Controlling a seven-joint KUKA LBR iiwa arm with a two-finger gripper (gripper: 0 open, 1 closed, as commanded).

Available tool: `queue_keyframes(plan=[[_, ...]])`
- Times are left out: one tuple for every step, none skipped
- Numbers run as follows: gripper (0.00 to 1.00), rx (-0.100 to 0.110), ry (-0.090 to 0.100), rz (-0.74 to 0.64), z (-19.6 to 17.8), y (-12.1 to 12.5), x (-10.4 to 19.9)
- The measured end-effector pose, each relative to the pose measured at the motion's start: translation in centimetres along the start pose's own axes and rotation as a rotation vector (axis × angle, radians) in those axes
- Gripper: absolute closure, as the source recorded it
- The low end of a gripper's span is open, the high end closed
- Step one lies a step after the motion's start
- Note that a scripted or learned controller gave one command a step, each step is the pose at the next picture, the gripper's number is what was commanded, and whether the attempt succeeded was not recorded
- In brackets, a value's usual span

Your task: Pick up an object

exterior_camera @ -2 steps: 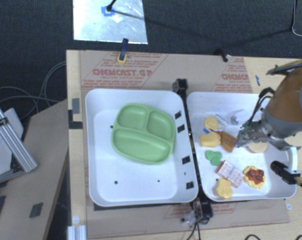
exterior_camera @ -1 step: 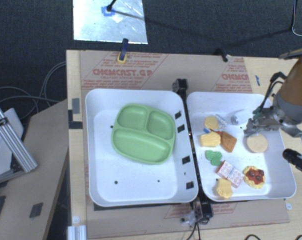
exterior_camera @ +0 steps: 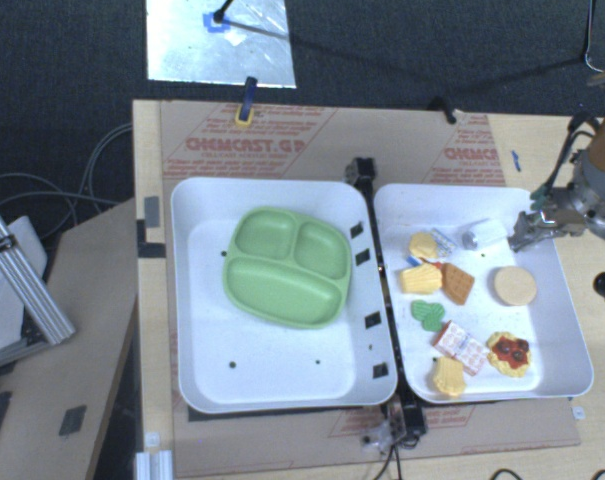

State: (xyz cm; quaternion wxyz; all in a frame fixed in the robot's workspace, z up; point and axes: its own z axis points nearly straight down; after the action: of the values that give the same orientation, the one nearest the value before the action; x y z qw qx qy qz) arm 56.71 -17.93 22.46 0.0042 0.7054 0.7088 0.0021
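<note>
The right bin (exterior_camera: pixel 572 368) holds several toy foods: a round beige cookie (exterior_camera: pixel 514 286), a brown waffle (exterior_camera: pixel 458 284), a yellow piece (exterior_camera: pixel 420 280), another yellow piece (exterior_camera: pixel 422 246), a green piece (exterior_camera: pixel 429 315), a red-and-white packet (exterior_camera: pixel 460 344), a small pizza (exterior_camera: pixel 510 354) and a yellow piece (exterior_camera: pixel 448 376) near the front wall. A pale, clear-looking item (exterior_camera: pixel 482 235) lies near the bin's far side. My gripper (exterior_camera: pixel 530 226) hangs at the bin's far right, just right of that pale item and above the cookie. Nothing shows in its grasp.
The left bin (exterior_camera: pixel 197 268) bears a green divided plate (exterior_camera: pixel 287 266). Black clips (exterior_camera: pixel 367 258) line the seam between the bins. A shiny metal sheet (exterior_camera: pixel 220 28) lies beyond the bench, and an aluminium frame (exterior_camera: pixel 17 278) stands at the left.
</note>
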Motion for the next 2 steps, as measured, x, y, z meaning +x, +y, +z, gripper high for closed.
queue_keyframes(plan=[[1.00, 0.006, 0.002, 0.000, 0.0, 0.1, 0.0], [1.00, 0.004, 0.004, -0.004, -0.7, 3.6, 4.8]])
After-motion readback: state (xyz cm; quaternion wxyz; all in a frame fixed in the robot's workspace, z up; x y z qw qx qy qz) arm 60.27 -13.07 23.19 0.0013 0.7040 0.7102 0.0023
